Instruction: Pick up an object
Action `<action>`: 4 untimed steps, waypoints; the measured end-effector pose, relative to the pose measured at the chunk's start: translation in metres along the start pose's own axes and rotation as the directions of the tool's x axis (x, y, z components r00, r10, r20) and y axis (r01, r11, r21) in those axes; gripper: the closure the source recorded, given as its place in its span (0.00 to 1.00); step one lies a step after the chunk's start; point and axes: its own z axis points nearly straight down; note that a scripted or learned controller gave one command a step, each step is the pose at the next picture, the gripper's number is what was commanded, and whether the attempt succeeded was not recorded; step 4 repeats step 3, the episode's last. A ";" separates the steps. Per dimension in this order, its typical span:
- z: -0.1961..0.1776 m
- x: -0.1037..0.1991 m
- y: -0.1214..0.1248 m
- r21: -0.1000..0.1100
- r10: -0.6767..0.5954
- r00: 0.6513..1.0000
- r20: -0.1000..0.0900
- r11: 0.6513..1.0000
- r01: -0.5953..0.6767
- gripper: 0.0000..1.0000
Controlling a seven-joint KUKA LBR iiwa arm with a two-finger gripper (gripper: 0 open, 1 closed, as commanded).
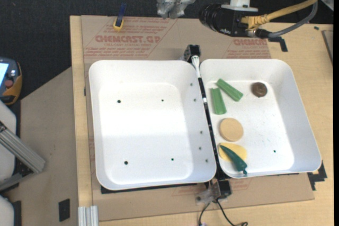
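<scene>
My gripper hangs high at the top of the view, beyond the far edge of the bins, with nothing between its fingers. The right bin holds two green sticks, a small brown round piece, a tan disc, and a yellow piece with a dark green piece lying over it at the near left corner. All of them lie well below and to the right of the gripper.
The left bin sits beside the right one on a brown board. A small blue and yellow clip stands at the board's far left. Black cables and a camera mount hang near the gripper.
</scene>
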 end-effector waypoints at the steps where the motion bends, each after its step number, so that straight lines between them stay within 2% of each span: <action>1: -0.010 0.001 0.000 -0.003 -0.001 1.000 -0.002 1.000 0.001 1.00; 4: -0.031 0.002 0.001 -0.009 -0.003 1.000 -0.005 1.000 0.003 1.00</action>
